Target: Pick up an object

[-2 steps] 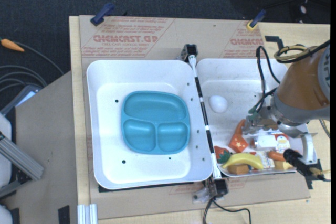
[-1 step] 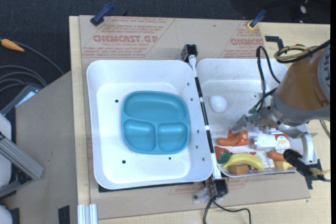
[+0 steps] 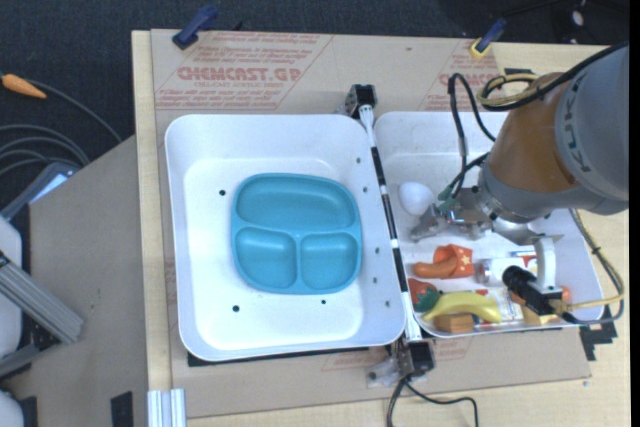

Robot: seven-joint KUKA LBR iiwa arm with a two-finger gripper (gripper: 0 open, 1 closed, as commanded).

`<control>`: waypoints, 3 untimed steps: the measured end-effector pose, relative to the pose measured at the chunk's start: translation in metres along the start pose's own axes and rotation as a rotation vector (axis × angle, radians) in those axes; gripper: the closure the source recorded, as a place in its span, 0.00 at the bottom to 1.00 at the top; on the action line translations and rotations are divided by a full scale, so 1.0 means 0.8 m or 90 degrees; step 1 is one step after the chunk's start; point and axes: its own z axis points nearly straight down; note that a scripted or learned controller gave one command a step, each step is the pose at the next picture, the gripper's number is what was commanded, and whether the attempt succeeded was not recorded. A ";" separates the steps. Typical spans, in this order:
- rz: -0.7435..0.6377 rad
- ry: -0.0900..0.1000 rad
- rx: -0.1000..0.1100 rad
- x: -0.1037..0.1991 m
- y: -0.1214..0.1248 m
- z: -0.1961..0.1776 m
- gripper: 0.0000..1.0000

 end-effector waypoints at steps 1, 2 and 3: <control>-0.002 -0.002 -0.010 -0.016 -0.065 -0.003 0.00; -0.001 -0.003 -0.011 -0.017 -0.065 -0.015 1.00; 0.000 0.001 0.001 0.073 -0.056 -0.125 1.00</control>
